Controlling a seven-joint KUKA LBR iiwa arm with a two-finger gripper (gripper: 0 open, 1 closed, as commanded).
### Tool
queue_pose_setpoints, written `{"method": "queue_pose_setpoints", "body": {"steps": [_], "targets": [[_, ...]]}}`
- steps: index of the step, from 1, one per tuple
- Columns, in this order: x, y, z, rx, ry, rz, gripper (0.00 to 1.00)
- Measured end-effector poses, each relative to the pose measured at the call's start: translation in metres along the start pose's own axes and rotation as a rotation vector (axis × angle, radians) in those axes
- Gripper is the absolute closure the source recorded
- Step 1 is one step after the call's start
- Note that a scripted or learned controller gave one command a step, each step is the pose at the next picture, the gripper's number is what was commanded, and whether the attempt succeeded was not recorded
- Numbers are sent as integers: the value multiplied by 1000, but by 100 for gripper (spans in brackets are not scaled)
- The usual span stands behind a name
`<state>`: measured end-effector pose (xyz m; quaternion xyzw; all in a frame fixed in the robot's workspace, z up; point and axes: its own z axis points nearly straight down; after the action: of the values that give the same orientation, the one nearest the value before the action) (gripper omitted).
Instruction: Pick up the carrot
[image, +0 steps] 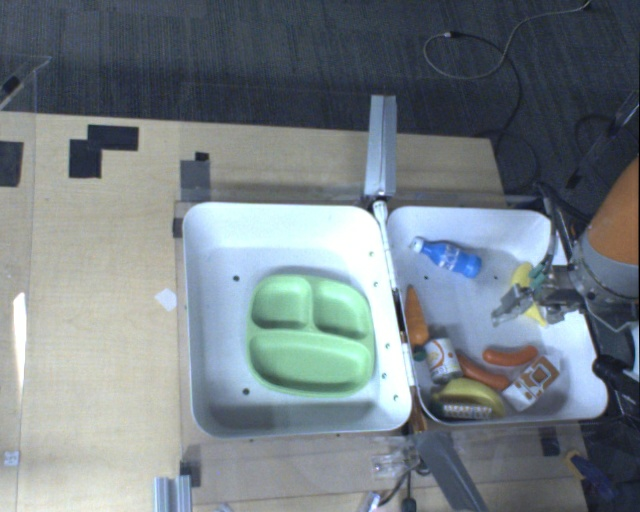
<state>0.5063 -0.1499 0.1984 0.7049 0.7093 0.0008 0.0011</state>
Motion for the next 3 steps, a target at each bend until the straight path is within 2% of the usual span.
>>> {"method": "queue_pose_setpoints", "body": {"steps": [1, 2, 3], "targets": [[17, 6, 23, 0, 1, 181, 0], [44, -15, 102, -4, -1, 28, 0], [44, -15, 103, -3, -1, 28, 0]]}}
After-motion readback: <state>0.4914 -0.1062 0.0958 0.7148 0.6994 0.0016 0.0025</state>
